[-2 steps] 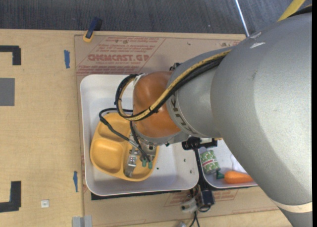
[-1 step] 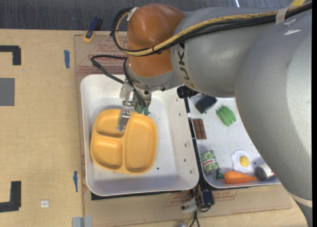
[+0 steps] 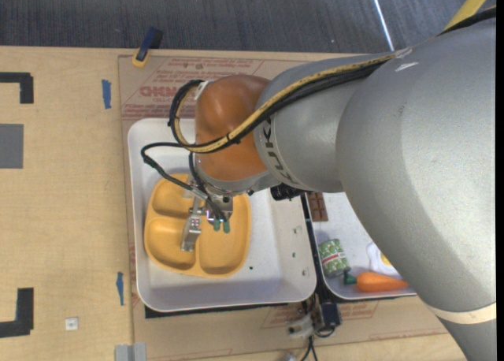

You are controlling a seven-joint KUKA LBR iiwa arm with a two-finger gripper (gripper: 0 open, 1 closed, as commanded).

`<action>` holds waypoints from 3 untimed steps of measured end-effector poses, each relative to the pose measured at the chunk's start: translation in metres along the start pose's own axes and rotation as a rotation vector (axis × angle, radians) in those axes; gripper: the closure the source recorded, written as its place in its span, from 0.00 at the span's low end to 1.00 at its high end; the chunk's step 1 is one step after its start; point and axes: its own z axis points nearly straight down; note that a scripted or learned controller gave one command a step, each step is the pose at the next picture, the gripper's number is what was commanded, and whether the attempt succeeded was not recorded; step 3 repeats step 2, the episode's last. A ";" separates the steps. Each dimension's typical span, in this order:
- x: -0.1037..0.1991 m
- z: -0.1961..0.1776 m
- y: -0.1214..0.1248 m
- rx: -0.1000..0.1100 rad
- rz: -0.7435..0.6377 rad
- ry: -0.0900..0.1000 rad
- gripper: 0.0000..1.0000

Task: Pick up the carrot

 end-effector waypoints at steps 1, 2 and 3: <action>0.002 -0.010 0.003 -0.003 -0.002 0.007 1.00; 0.058 -0.120 0.004 0.008 0.244 0.004 1.00; 0.058 -0.120 0.004 0.008 0.244 0.004 1.00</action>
